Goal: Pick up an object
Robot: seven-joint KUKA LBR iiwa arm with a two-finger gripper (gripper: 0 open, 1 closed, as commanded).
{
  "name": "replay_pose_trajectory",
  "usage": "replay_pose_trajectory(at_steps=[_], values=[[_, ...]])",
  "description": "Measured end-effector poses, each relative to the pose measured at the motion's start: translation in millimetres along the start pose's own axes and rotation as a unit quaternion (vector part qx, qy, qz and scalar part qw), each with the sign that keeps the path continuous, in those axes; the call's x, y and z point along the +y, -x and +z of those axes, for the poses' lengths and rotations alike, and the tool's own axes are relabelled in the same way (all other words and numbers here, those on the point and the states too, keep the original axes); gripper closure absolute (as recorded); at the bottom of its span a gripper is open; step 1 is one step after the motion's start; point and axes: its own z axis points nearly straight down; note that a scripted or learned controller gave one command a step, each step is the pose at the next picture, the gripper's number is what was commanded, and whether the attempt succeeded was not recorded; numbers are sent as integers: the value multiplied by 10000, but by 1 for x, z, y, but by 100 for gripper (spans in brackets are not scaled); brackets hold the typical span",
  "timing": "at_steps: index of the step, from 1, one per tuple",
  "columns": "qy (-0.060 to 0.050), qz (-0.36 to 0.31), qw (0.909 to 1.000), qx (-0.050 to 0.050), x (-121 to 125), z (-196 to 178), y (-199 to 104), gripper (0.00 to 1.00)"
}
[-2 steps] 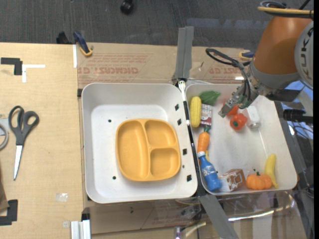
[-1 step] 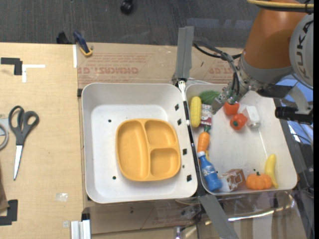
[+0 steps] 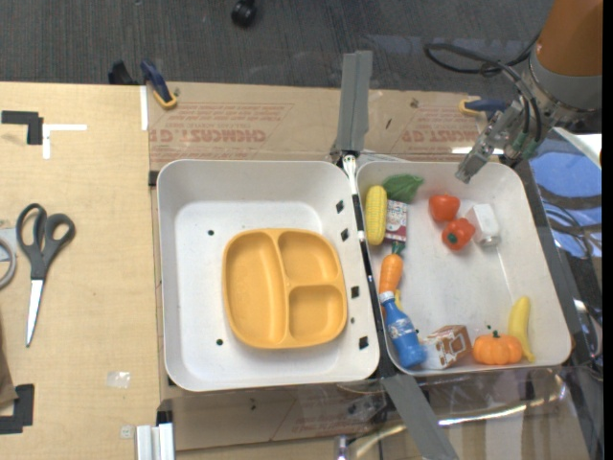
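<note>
My gripper hangs over the far edge of the right bin, with nothing seen in it. Below and to its left lie two red toy vegetables and a small white block. Along the bin's left side are a corn cob, a green leafy piece, a carrot and a blue bottle. By the near wall sit a brown carton, an orange pumpkin and a yellow banana.
The left bin holds a yellow divided plate. Scissors lie on the wooden bench at far left. A blue clamp sits at the back; blue cloth and cables lie right of the bins.
</note>
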Motion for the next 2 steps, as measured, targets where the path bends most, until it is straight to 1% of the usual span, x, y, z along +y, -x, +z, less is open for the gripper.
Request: replay_pose_trajectory(at_steps=[1,2], values=[[-9,497,9988,17,56,14,-37,100],[-1,-34,10000,1,-1,-23,-5,100]])
